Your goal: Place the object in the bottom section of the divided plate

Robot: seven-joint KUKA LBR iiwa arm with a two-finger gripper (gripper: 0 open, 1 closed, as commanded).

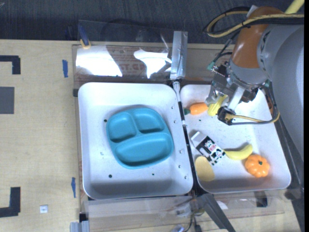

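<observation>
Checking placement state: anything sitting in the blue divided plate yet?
No, the blue divided plate in the left bin has all three sections bare; the carrot, banana and pumpkin lie in the right bin.

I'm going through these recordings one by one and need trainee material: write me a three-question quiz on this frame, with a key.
1. True or false: the blue plate lies in the left bin.
2. Which thing lies nearest the gripper? A) pumpkin B) carrot C) banana
3. Fill in: the plate's three sections hold ____ of the toys.

Key
1. True; the plate sits mid-bin, on the left of the divider.
2. B; the carrot lies just left of the gripper in the right bin, while the banana and pumpkin lie nearer the bin's lower edge.
3. None; every toy is in the right bin.
</observation>
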